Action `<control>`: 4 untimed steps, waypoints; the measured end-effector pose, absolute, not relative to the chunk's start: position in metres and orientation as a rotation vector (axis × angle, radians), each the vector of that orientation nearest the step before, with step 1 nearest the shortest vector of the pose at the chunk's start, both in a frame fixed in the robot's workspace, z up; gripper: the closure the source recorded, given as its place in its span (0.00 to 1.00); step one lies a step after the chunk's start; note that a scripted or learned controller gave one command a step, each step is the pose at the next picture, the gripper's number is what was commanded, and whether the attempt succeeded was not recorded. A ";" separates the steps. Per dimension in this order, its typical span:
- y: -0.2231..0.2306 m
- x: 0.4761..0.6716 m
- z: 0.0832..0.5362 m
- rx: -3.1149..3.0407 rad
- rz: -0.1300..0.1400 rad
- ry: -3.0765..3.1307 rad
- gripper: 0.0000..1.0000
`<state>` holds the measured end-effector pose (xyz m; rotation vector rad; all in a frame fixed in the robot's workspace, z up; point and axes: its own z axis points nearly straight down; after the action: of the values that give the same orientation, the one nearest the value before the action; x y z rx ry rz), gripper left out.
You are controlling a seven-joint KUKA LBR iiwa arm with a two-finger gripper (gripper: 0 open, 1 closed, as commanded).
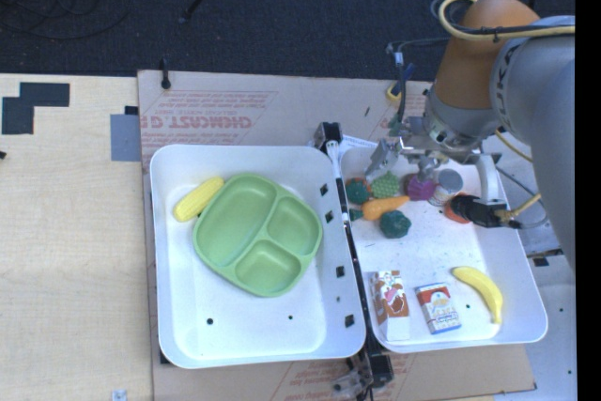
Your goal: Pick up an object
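so the arm's in from the right and the gripper (402,166) hangs over the far end of the right bin (441,251), just above a little heap of toy food. the fingers look spread fairly wide with nothing between them, so no grab yet as far as i can judge.

closest to it: a green toy (385,186) right under the fingers, an orange carrot (385,207) lying flat just in front of it and touching it, and a purple toy (420,190) off to one side. a teal lump (357,192) sits by the bin wall, and a dark green one (395,223) touches the carrot's near side.

my guess is the green toy or the carrot is the target. these look like hollow plastic play food, so light, stiff and a bit slick. the carrot's the friendlier one: long and thin, so pinch it across the middle, not along its length. trouble is it's all packed together, so a finger could land on a neighbour and just shove the pile.

the banana (479,291) and two small cartons (438,307) lie well apart at the near end, easier pickings honestly. the left bin (188,324) has a green divided plate (258,235) and a yellow toy (197,199).
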<state>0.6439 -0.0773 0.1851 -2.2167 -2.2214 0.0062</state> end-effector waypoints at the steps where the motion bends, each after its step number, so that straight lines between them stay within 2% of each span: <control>1: -0.118 0.578 0.152 -2.218 0.008 -2.216 0.00; 2: -0.102 0.624 0.107 -2.216 0.007 -2.218 0.00; 3: -0.131 0.643 0.172 -2.218 0.006 -2.220 0.00; 4: -0.164 0.644 0.184 -2.217 0.005 -2.220 0.00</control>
<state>0.6437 -0.1636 0.1837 -2.2171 -2.2200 0.0055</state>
